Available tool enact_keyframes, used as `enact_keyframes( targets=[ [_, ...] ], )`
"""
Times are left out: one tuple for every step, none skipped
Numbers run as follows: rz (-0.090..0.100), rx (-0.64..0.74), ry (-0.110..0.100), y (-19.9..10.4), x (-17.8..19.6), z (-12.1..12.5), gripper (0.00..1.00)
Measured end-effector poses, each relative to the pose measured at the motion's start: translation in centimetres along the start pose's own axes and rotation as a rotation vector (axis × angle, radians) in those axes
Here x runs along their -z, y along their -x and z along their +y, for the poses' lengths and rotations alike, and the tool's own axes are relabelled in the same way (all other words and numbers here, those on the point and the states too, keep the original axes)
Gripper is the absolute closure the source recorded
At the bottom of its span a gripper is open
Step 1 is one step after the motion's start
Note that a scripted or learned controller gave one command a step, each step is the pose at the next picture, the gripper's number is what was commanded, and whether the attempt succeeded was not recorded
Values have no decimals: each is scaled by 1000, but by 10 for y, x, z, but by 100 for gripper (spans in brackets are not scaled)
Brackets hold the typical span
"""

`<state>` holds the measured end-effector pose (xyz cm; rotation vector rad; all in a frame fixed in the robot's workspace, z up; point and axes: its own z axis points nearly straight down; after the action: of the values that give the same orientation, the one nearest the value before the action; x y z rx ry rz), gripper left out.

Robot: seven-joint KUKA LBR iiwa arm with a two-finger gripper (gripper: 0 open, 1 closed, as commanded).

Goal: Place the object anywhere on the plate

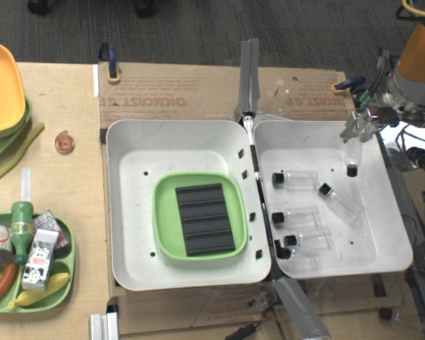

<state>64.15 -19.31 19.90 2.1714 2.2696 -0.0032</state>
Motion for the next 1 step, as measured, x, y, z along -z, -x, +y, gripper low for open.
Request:
enact_keyframes(
  targets=[
    [0, 0, 0, 0, 0, 0, 0]
  ],
)
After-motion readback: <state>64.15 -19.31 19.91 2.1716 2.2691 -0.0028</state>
